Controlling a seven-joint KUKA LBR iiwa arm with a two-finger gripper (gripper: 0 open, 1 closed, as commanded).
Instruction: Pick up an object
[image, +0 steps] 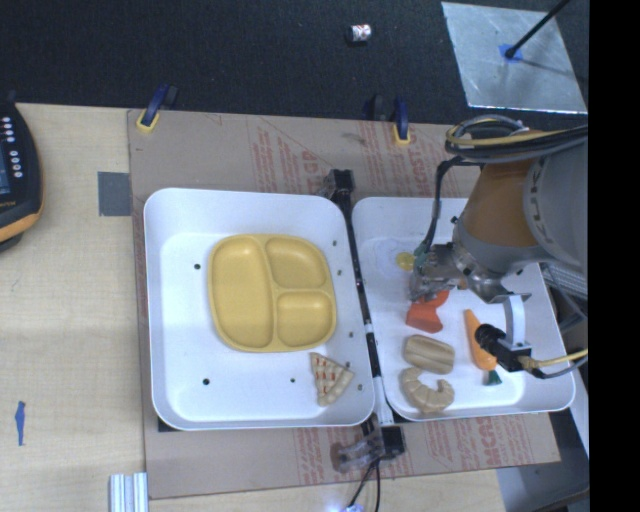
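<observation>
A small red-orange wedge-shaped plastic piece (425, 317) lies in the right shallow white bin (545, 400), directly under the pincer (432, 287), whose tips are too dark and crowded to tell whether they stand apart or together. Just below lie a tan ribbed bread-like roll (428, 352) and a curled beige croissant shape (426, 390); an orange carrot-like piece (482, 344) lies to their right. The grey arm (520, 215) slants in from the right, hiding the bin's far corner. The left white bin (165, 300) holds a glossy yellow three-compartment plate (270, 292) and a tan pizza-slice wedge (331, 377).

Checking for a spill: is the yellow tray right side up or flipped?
Right side up. The yellow tray lies flat in the left bin, its three compartments open toward the camera, with nothing in them.
</observation>
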